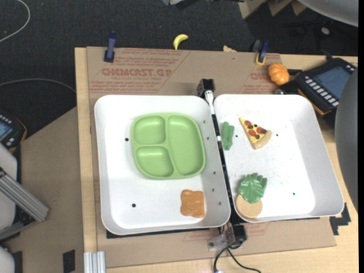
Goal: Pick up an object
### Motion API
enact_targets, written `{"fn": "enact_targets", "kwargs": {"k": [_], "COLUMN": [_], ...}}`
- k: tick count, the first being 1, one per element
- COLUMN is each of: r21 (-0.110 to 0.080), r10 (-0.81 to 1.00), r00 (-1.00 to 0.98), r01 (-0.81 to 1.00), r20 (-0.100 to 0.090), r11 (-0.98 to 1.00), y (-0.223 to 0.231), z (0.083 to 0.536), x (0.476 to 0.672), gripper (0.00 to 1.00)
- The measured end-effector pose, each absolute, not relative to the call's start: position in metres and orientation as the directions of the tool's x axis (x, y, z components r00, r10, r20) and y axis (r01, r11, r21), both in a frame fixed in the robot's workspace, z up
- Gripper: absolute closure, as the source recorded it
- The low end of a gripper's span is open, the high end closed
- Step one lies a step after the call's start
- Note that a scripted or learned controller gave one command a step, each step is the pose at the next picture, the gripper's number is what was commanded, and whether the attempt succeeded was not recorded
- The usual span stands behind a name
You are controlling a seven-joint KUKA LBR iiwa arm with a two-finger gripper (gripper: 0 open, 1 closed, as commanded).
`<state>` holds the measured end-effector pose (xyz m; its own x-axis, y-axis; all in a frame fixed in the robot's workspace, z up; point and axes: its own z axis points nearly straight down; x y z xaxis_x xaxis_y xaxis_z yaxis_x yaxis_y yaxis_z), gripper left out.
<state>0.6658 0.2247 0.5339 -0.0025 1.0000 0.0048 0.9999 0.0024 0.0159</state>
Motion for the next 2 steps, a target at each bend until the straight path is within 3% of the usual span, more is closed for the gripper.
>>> {"fn": "enact_targets", "kwargs": {"k": [1,2], "r21": [-0.012,0.012], "r10": [1.000,1.000], "r00": [0.002,0.001], "r01": [1.000,1.000], "r20": [-0.004,0.003], "r11": [-0.002,-0.001], "y": [0.224,0.213], "z": [0.421,0.514], "x": [0.648,0.667], "gripper": [1.00,1.00]}}
